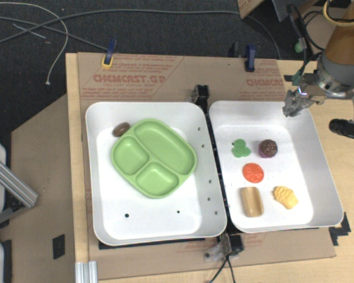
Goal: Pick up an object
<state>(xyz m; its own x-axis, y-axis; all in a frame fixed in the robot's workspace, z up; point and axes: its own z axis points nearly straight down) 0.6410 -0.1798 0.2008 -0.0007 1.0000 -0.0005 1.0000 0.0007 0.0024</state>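
Camera view, looking down on two white bins. Gripper (pixel 294 105) hovers over the far right corner of the right bin (pixel 318 175); its jaw state cannot be told, perhaps nearly closed. Below lie a green piece (pixel 241 149), dark ball (pixel 268 148), red disc (pixel 253 173), tan block (pixel 252 201) and yellow piece (pixel 285 197). Left bin (pixel 106 217) bears a green tray (pixel 154 157).
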